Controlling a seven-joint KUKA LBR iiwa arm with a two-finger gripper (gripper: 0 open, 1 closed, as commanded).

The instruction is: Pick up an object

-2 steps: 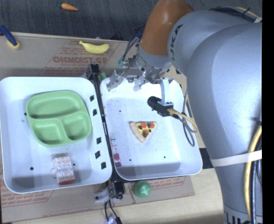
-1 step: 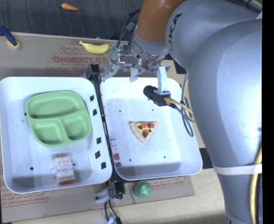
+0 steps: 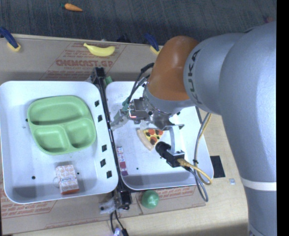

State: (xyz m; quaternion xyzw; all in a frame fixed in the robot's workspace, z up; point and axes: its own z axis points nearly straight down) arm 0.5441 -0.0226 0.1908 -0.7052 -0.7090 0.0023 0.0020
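Note:
A toy pizza slice (image 3: 149, 136) lies in the right bin (image 3: 134, 178), partly under the arm's wrist. The gripper (image 3: 118, 120) reaches down to the left of the slice, close to the bin's left wall; its fingertips are small and blurred. In the left bin (image 3: 6, 132) sit a green divided tray (image 3: 61, 124) and a small snack packet (image 3: 66, 177). The grey arm with its orange band (image 3: 171, 68) covers much of the right bin's back half.
A yellow banana (image 3: 99, 48) lies on the cardboard behind the bins. A green ball (image 3: 149, 199) rests on the bench in front of the right bin. A black connector with a yellow cable (image 3: 191, 167) hangs over the right bin. An orange carrot (image 3: 73, 7) lies on the floor beyond.

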